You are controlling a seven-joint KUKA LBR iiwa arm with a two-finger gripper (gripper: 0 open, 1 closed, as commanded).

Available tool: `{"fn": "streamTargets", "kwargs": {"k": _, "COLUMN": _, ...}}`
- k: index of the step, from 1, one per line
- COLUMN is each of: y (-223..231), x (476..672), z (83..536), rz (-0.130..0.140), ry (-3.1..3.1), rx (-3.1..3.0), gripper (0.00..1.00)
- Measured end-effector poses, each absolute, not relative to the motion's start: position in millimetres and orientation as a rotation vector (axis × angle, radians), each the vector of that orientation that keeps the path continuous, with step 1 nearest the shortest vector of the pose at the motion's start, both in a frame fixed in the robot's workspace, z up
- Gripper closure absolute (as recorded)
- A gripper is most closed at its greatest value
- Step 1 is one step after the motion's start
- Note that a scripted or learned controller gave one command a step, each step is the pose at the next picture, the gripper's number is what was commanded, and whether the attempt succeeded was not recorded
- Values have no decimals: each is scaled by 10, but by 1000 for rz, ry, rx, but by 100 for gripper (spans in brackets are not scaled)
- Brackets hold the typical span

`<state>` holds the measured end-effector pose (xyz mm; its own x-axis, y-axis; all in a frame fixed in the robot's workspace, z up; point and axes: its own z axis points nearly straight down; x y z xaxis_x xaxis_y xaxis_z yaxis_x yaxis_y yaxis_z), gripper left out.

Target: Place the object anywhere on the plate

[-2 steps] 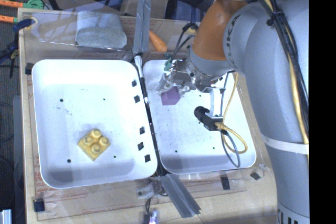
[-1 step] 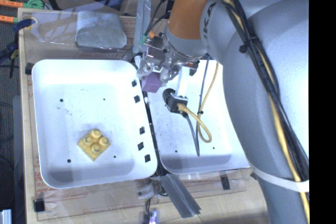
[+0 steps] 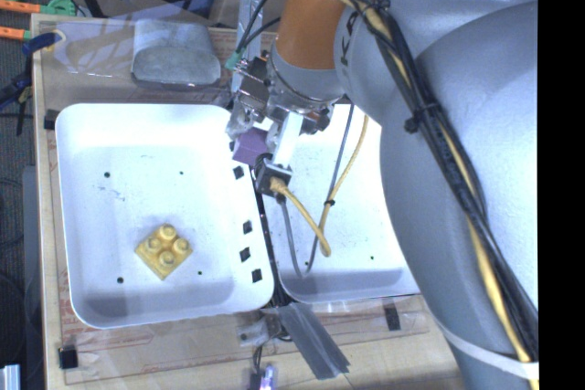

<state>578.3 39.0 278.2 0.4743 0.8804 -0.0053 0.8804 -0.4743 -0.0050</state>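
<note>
We're looking down on two white bins, and the arm (image 3: 439,105) is leaning in from the right with its end effector (image 3: 251,146) hovering over the ridge where the left bin (image 3: 78,196) meets the right bin (image 3: 366,283). There's a small purple block (image 3: 247,144) sitting right at the tip of the tool, and it looks to us as though it's pinched there, clamped between the fingers, though the view is tight and we say that with some caution. Down in the left bin lies a yellow studded plate (image 3: 165,250), flat on the floor toward the near side, well apart from the end effector and off to its lower left. So we judge this to be the carrying step: the block is up and off the bin floor, and the drop is not yet done. What the next move calls for, we reckon, is a sweep across and down toward that yellow plate, then a lowering until the block is just above the studs before letting go. A yellow cable (image 3: 311,224) dangles beneath the wrist into the right bin.
</note>
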Motion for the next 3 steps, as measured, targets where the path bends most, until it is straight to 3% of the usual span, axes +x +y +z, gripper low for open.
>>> {"fn": "streamTargets", "kwargs": {"k": 1, "y": 513, "x": 5573, "z": 1877, "rz": 16, "ry": -1544, "rx": -2731, "gripper": 100}}
{"fn": "streamTargets", "kwargs": {"k": 2, "y": 100, "x": 5164, "z": 2223, "rz": 13, "ry": -1762, "rx": -2594, "gripper": 100}}
{"fn": "streamTargets", "kwargs": {"k": 3, "y": 812, "x": 5184, "z": 2133, "rz": 14, "ry": -1975, "rx": -2436, "gripper": 100}}
